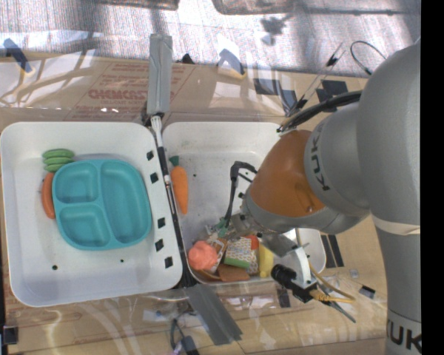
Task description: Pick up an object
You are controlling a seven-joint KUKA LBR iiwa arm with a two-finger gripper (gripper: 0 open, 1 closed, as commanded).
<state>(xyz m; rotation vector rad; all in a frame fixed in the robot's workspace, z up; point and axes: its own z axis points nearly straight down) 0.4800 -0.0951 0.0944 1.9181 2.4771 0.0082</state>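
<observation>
Your grey arm (370,161), smooth with an orange band, reached over the right bin (207,143), its bulk covering that bin's right half; you could not tell the pincer's state. The left bin (15,220), shallow white plastic, carried a teal divided tray (100,202) near its centre, green pods (58,157) and an orange piece (47,196) tucked along the tray's left edge. A carrot (180,187) lay against the right bin's left wall. Candidate pickings, a pink lump (202,255) and small packets (242,254), clustered at its near edge, likely under the wrist.
</observation>
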